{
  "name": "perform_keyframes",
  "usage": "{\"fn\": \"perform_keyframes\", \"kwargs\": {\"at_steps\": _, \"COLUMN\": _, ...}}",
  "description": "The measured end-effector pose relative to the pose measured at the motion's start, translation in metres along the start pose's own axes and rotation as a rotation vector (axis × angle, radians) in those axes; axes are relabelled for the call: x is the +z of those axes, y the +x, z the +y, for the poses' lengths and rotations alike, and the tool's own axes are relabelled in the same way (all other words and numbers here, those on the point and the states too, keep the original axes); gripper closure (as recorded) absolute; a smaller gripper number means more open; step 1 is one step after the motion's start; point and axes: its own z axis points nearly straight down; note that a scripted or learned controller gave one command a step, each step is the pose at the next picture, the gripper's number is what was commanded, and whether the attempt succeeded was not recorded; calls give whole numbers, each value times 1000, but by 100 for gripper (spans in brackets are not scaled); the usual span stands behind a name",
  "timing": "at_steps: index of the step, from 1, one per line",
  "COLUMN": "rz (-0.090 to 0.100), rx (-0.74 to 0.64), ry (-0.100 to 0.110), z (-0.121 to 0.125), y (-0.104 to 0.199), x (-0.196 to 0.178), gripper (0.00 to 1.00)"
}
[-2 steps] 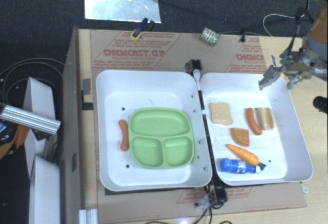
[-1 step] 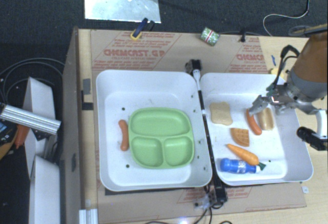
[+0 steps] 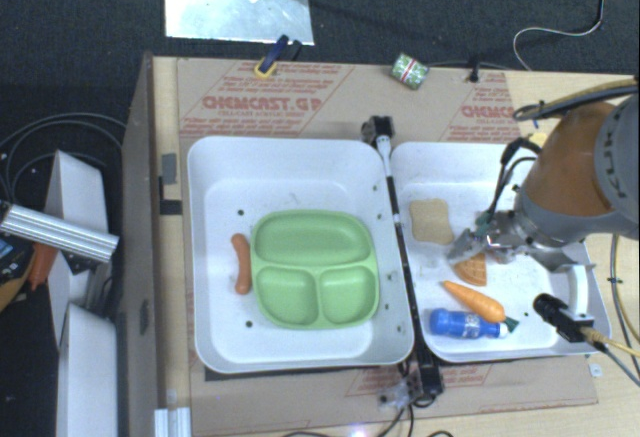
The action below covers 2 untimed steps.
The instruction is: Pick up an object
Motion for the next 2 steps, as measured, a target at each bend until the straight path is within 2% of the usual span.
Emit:
{"fn": "perform_keyframes", "kwargs": {"at_steps": 1, "rz": -1, "rx": 1, "ry": -3, "z": -39, "y": 6, "x": 22, "gripper": 0}}
{"fn": "perform_keyframes", "kwargs": {"at_steps": 2, "rz": -2, "rx": 0, "ry": -4, "z": 25, "y": -36, "x": 12, "gripper": 0}}
